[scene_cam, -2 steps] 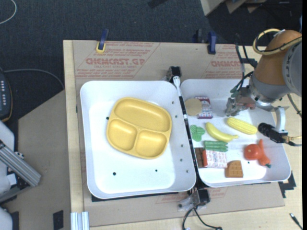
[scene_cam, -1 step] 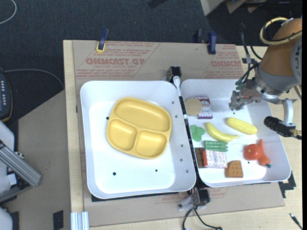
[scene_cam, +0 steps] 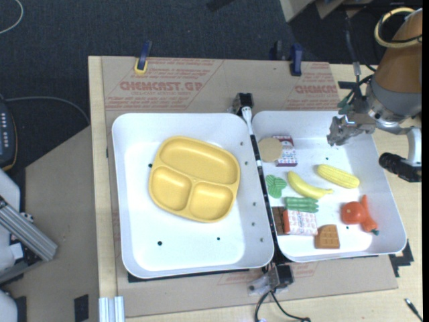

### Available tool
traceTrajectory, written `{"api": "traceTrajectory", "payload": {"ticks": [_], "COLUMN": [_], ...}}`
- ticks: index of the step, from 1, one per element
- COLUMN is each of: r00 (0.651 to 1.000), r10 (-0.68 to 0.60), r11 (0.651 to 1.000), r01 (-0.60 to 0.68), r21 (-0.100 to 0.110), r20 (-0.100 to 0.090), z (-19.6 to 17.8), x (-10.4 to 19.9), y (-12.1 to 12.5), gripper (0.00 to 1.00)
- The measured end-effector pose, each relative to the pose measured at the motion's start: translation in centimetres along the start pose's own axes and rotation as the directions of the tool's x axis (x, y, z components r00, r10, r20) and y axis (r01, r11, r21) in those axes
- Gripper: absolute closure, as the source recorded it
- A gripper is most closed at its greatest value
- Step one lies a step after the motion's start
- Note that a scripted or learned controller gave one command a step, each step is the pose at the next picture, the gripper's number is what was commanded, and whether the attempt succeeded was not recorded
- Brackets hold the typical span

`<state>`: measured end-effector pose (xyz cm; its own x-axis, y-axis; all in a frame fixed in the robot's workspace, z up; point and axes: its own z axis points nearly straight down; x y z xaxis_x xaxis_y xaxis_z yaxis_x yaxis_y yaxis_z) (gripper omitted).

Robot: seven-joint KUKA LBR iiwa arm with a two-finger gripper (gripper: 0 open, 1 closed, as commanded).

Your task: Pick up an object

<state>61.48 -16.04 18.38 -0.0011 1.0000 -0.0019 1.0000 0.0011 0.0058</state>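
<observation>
The right bin holds several small toy foods: a yellow corn cob, a yellow banana, a red-orange pepper, a green bean piece, a green leafy piece, a brown waffle, a red-and-white packet, a tan round piece and a brown-and-white wrapped bar. My gripper hangs over the bin's far right part, above and behind the corn cob, with nothing seen between its fingers.
The left bin bears a yellow three-compartment plate. Both bins rest on a cardboard sheet with clamps at the far edge. A black part of the arm juts over the right bin's right rim.
</observation>
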Motion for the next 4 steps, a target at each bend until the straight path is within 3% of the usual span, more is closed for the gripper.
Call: {"api": "traceTrajectory", "payload": {"ticks": [1, 3, 4], "r00": [1.0, 1.0, 1.0], "r10": [0.0, -0.004, -0.004], "r11": [1.0, 1.0, 1.0], "r01": [0.0, 0.004, 0.004], "r21": [-0.001, 0.008, 0.004], "r20": [0.0, -0.004, -0.003], "z": [-4.5, -4.1, -4.5], "x": [0.0, 10.4, 15.9], "y": [0.2, -1.4, -0.4], "gripper": [1.0, 1.0, 1.0]}}
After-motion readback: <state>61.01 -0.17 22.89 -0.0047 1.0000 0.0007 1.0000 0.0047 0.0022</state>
